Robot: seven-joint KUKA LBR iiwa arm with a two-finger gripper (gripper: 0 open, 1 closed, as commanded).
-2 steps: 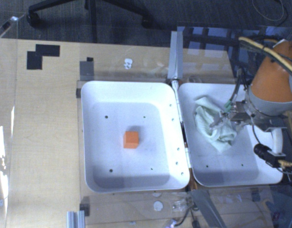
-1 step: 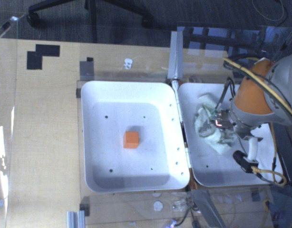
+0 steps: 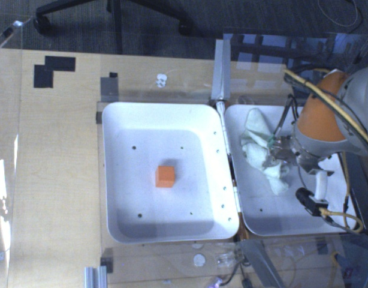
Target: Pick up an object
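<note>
Surface (image 3: pixel 52 179) of pale wood carries two shallow white bins side by side. Left bin (image 3: pixel 121 131) holds a single orange cube (image 3: pixel 165 176), lying alone near the middle of the floor, well apart from every wall. Right bin (image 3: pixel 253 221) holds a crumpled white cloth (image 3: pixel 256 140) with a greenish fold. Arm (image 3: pixel 328 119) reaches in over the right bin, its orange band uppermost, with cables looped around it. Tool (image 3: pixel 278 155) sits low at the cloth; wrist body and cabling cover it, so its opening and any hold on the cloth cannot be told. Part of the cloth is hidden beneath the wrist. Black chair base (image 3: pixel 112 5) stands on the carpet beyond the surface.
</note>
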